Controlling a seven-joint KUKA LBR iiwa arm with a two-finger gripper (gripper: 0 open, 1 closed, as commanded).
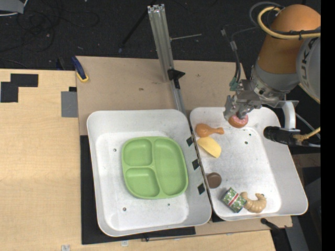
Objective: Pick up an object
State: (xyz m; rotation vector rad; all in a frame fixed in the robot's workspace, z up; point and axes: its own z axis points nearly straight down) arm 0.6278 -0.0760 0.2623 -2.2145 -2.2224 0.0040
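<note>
So the gripper [238,114] sits at the upper edge of the right-hand shallow white bin [285,163], right on top of a small round pinkish-red object [239,121], which peeks out just under the fingertips. Looks like it's pinched between the fingers, though the angle makes it hard to be sure it's a real grip rather than just resting against it.

Judging by the look, that little round thing is probably light, hard plastic toy food, smooth and a bit slippery, so a squeeze across its widest part seems the safest bet. It could easily pop out if caught off-centre.

Moving outward in the same bin: an orange toy drumstick [208,130], a yellow wedge-shaped piece [210,147], a small brown disc [213,180], a green printed packet [232,200] and a tan knobbly piece [255,203] touching it. The left bin holds a green divided plastic plate [155,167].

Most of the round object is hidden by the gripper body, so its true shape is anyone's guess.
</note>
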